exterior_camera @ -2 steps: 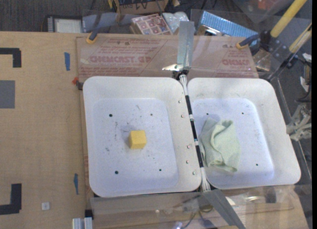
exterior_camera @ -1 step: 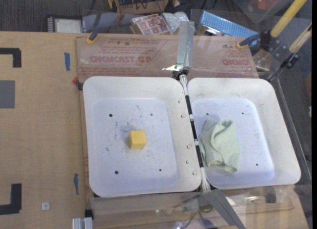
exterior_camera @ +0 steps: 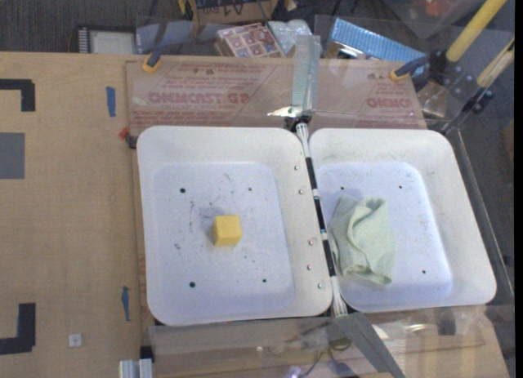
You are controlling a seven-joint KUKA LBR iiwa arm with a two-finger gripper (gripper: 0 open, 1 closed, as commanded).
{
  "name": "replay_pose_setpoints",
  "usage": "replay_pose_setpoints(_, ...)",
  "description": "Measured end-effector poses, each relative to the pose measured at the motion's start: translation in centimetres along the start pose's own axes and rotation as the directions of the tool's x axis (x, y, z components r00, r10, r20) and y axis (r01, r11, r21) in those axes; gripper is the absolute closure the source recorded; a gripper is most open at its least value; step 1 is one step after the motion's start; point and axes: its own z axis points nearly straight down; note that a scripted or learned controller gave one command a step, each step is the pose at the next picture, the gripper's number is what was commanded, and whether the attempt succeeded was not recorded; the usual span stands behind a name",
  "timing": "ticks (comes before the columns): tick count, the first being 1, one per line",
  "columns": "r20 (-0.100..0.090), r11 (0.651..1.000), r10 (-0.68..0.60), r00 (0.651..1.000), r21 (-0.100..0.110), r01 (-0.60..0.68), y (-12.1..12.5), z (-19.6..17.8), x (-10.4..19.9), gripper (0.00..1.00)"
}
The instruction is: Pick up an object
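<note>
On my screen the wooden table (exterior_camera: 65, 229) carries two white bins side by side, the left bin (exterior_camera: 163, 164) holding a small yellow block (exterior_camera: 227, 230) near its middle, the right bin (exterior_camera: 441, 172) a crumpled pale green cloth (exterior_camera: 365, 240).

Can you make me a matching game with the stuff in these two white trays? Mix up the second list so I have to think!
Things:
1. yellow block
2. pale green cloth
3. blue tape strip

Places:
A. crumpled in the right bin
B. stuck on the wooden board, beyond the bins
C. sitting in the middle of the left bin

Pairs: 1-C, 2-A, 3-B
</note>
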Motion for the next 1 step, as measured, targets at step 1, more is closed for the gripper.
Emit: replay_pose_setpoints(1,0.0,0.96,0.279,0.96,0.001,-0.279,-0.17,0.02,-1.27,1.0)
